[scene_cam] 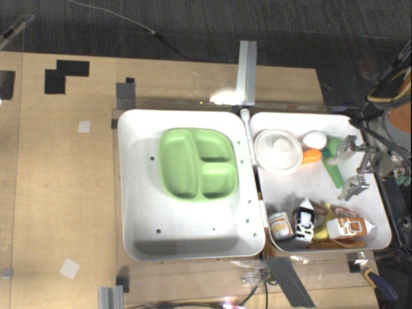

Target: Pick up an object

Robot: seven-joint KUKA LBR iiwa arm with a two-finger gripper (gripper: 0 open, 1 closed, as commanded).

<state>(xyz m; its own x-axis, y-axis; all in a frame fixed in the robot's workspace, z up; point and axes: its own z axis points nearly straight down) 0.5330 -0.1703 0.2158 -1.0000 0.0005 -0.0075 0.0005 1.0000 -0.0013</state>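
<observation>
In the right bin (380, 201), we see the gripper (353, 166) spread open and empty beside the green stick (333, 167), which we judge light, stiff and slick, best pinched across its narrow middle.

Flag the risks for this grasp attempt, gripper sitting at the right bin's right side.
1. The open gripper sits over bare floor of the right bin, so closing now likely grabs nothing.
2. The carton, banana and can crowd the bottom edge; fingers may nudge neighbours.
3. The green stick lies flat, hard to pinch.
</observation>
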